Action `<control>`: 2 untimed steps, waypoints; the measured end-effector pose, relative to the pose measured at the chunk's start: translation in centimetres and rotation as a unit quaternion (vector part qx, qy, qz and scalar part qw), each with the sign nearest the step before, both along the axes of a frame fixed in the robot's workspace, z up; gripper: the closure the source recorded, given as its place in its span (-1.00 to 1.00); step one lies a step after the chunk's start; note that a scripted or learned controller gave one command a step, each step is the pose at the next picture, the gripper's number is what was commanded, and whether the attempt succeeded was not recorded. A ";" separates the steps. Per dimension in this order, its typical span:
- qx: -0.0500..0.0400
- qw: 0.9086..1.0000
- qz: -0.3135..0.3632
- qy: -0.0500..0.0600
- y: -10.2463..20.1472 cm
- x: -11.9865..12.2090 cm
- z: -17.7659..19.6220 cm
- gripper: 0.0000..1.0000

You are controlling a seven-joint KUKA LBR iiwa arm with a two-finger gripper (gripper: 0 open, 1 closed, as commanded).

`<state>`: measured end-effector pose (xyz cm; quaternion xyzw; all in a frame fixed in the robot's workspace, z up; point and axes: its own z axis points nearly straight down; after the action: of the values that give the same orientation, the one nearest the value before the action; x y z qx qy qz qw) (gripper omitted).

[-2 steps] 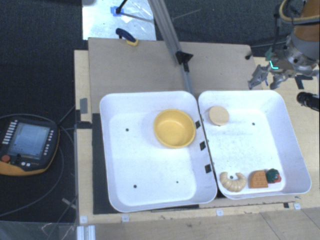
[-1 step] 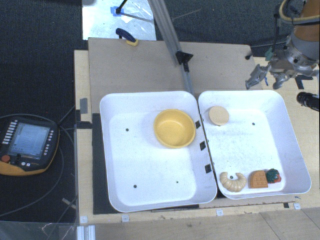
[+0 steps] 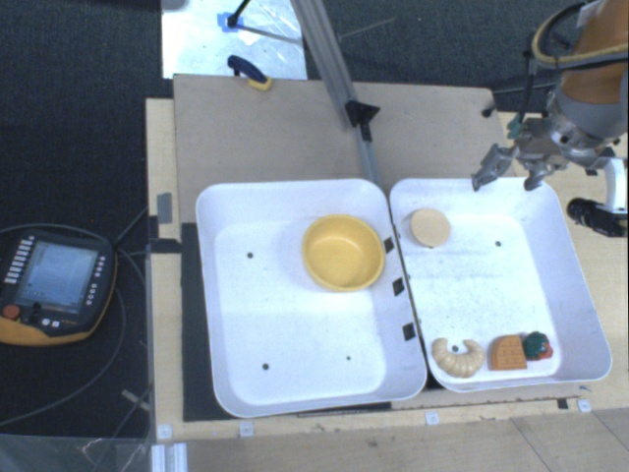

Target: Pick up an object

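Observation:
My gripper point(image 3: 511, 177) hangs over the far rim of the right bin point(image 3: 580, 293), its two fingers spread apart with nothing between them. A round tan disc point(image 3: 429, 228) lies in that bin's far left corner, to the left of and nearer than the gripper. Along the bin's near wall lie a cream croissant-shaped piece point(image 3: 458, 357), an orange cracker-like square point(image 3: 507, 353) and a small red and green item point(image 3: 537, 345). A yellow bowl point(image 3: 342, 252) sits upright in the far right part of the left bin point(image 3: 236, 303).
A metal pole point(image 3: 334, 62) with a black clamp slants across the board behind the bins. A teach pendant point(image 3: 54, 283) lies on the floor at left. Black clips point(image 3: 398, 285) join the two bins along their shared wall.

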<state>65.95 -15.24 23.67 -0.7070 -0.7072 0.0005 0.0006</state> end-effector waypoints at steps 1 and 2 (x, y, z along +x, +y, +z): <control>0.000 1.000 0.000 0.000 1.0 0.2 -4.8 -1.00; 0.000 1.000 0.000 0.000 1.2 0.4 -9.0 -1.00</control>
<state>66.30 -14.02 14.68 -0.7067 -0.7075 0.0006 0.0007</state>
